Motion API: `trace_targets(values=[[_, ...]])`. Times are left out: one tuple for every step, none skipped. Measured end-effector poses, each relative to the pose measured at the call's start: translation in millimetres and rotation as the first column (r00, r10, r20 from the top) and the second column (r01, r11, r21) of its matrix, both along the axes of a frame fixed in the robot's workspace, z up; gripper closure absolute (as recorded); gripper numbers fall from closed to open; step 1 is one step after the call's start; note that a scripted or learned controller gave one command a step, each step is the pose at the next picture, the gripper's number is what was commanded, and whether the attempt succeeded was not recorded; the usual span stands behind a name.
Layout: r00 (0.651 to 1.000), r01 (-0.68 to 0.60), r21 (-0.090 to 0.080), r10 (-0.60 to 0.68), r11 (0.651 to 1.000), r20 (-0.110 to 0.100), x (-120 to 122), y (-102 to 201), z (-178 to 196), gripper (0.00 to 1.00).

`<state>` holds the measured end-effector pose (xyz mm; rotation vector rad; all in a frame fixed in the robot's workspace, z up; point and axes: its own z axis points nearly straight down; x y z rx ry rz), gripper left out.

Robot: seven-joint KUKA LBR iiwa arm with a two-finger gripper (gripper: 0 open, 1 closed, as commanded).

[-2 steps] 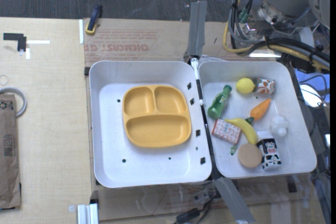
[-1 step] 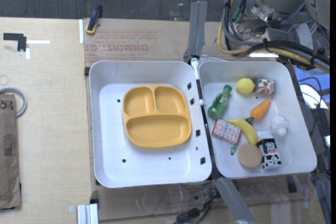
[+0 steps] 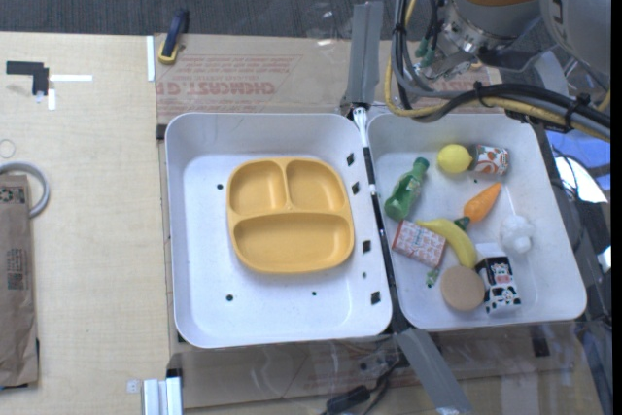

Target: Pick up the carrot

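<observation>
The carrot (image 3: 483, 201), orange with a green stub at its lower end, lies tilted in the middle of the right bin (image 3: 554, 209). It sits between a yellow lemon (image 3: 453, 158) and a banana (image 3: 455, 239), apart from both. My gripper (image 3: 437, 53) hangs above the far edge of the right bin, up and to the left of the carrot and well clear of it, half hidden among cables under the arm's orange band.
The right bin also holds a green bottle (image 3: 406, 189), a small printed can (image 3: 491, 160), a red-and-white box (image 3: 419, 243), a tan disc (image 3: 463, 289), a milk carton (image 3: 499, 285) and a white lump (image 3: 516, 231). A yellow divided plate (image 3: 290, 214) lies in the left bin (image 3: 194, 238).
</observation>
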<state>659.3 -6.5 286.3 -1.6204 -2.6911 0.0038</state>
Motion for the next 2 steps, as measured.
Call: trace_targets(values=[[0.998, 0.065, 0.0, -0.065, 0.998, 0.0, -0.1, -8.6, -13.3, 1.0], [0.995, 0.096, 0.001, -0.096, 0.995, 0.002, 0.1, -13.7, -13.8, 1.0]])
